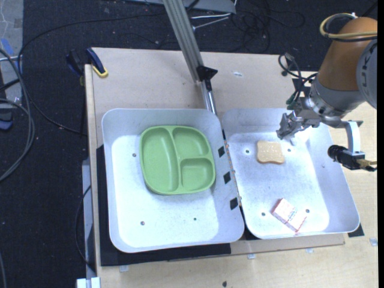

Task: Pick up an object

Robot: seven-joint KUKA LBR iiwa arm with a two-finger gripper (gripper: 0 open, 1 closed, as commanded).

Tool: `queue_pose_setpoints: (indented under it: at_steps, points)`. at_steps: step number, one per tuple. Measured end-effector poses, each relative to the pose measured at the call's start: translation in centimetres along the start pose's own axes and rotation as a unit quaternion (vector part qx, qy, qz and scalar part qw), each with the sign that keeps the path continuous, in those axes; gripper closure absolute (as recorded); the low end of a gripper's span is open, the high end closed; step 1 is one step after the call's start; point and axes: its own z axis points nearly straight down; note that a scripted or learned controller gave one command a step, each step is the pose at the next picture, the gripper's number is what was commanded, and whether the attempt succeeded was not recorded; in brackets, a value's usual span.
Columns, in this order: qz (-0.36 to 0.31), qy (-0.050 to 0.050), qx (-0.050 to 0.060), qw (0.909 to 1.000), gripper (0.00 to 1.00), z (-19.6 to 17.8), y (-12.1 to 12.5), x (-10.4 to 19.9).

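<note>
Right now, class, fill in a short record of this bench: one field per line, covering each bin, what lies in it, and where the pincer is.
left bin: holds a green divided plate, three compartments
right bin: holds a tan slice of toast near the far end and a small pink-and-white packet near the front
pincer: over the right bin's far edge, just beyond the toast
held object: none seen
</note>
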Motion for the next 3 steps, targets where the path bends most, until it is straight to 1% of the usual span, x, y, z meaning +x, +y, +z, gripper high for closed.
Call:
queue_pose_setpoints:
  at_steps: [1,2,3]
  points:
    - [0.0,0.0,0.0,1.0,1.0,-0.3,-0.4,4.4]
    - [-0.001,0.0,-0.002,1.0,1.0,-1.9,-0.1,10.2]
    - [-0.001,0.0,0.0,1.0,1.0,-1.3,-0.4,15.5]
